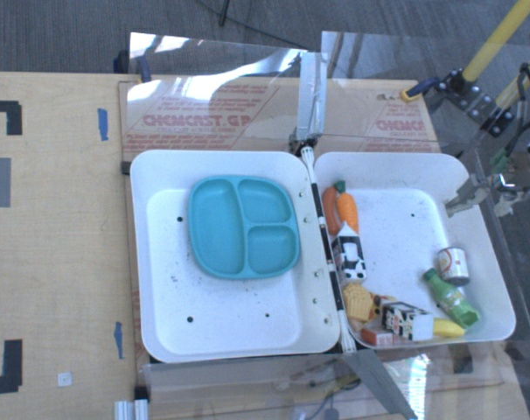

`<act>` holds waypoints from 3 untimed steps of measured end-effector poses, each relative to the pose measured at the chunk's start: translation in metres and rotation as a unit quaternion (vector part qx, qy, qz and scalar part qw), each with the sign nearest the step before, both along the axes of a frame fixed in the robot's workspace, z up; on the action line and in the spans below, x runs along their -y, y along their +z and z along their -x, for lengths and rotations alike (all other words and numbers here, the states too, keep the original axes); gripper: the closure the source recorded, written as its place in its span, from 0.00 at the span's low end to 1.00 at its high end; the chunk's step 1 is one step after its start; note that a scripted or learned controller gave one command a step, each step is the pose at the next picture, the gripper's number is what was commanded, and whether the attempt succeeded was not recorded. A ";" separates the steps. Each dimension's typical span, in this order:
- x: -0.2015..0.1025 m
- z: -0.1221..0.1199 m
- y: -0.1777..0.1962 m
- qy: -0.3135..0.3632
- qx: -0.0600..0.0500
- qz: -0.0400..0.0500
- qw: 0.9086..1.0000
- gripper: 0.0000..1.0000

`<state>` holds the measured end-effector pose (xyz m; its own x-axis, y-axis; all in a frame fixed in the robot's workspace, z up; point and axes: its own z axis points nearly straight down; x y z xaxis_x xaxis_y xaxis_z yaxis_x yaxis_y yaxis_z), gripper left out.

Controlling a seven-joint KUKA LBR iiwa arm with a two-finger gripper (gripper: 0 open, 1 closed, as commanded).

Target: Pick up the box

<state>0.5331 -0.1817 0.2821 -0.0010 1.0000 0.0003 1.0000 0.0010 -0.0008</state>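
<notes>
- Where the two shallow white bins sit side by side on the pale wooden counter (46,261), the small cardboard box (403,319), printed in dark, white and red patches, lies in the right-hand white bin (405,169), close to its near wall.
- The box lies flat and slightly askew, just beside a yellow, waffle-textured toy (359,302) on its left and touching or nearly touching a small yellow piece (449,328) on its right; which of the two cannot be told.
- An orange toy carrot with a green top (342,210) lies along the right bin's left wall, and a black-and-white toy figure (351,259) lies just below it, between the carrot and the waffle-textured toy.
- A green plastic bottle (451,298) lies tilted near the right bin's right wall, with a small silver can with a red label (453,265) just above it.
- The left-hand white bin (160,322) holds a teal plastic plate with three compartments (244,227), set toward its far half, well apart from the box.
- A clear plastic sheet with red lettering (204,116) stands behind both bins.
- Strips of blue tape (102,123) mark the counter to the left of the bins.
- Whether the gripper is open or closed cannot be told from this view, and nothing is touching the box from above.
</notes>
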 end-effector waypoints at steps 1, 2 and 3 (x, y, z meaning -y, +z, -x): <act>0.016 0.053 -0.116 0.156 0.001 0.000 0.988 0.00; 0.024 0.046 0.005 0.027 0.002 0.001 1.000 0.00; 0.033 0.049 -0.185 -0.075 0.002 -0.005 0.997 0.00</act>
